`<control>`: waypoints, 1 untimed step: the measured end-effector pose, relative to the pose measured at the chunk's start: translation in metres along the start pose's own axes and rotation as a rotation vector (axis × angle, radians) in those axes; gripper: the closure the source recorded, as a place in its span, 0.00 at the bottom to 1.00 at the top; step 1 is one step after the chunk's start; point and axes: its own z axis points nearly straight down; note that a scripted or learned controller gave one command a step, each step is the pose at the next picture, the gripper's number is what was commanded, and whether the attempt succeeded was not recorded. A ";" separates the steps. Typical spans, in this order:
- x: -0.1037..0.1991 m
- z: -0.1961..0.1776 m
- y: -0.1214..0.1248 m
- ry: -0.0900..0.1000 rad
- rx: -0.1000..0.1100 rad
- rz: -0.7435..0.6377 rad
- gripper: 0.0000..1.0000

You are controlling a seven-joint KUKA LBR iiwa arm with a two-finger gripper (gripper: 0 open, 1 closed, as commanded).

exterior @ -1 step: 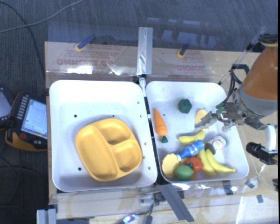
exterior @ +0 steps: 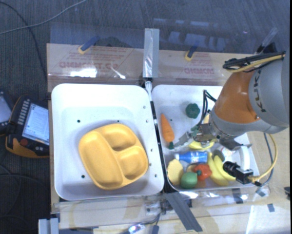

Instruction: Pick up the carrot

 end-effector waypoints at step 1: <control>0.036 -0.062 0.076 -0.001 0.001 -0.099 0.00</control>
